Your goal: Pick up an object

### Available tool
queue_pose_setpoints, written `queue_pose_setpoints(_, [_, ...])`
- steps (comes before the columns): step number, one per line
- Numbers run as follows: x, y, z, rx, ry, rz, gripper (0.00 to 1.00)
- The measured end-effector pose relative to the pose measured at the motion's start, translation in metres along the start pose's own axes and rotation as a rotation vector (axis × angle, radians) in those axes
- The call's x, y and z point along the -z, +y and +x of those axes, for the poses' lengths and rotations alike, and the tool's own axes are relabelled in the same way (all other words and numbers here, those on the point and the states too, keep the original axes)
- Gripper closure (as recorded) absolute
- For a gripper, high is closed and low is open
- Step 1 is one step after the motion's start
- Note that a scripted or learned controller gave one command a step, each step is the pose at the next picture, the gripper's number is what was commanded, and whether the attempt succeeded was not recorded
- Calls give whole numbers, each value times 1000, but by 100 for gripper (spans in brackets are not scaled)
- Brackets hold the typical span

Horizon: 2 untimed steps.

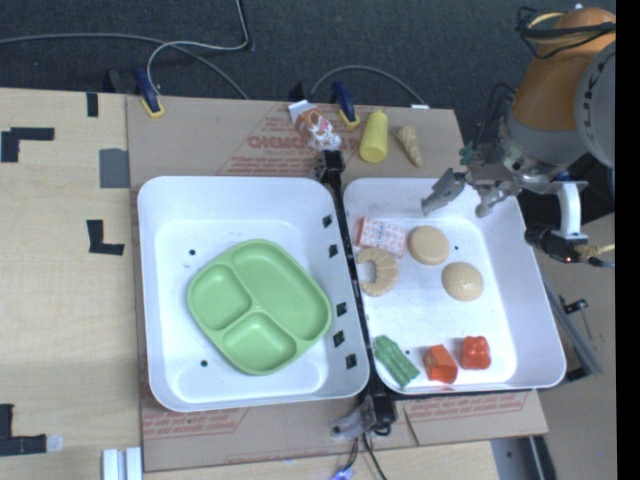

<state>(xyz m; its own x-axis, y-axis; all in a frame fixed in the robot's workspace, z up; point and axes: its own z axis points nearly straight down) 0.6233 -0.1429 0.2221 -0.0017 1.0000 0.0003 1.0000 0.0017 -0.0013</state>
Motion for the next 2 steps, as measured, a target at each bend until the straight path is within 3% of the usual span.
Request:
queue_pose_setpoints(1, [-125, -16, 36, -1, -1, -6, 0])
queue_pose_setpoints(2, [-133, -6, 48, -1, -1, -9, 0])
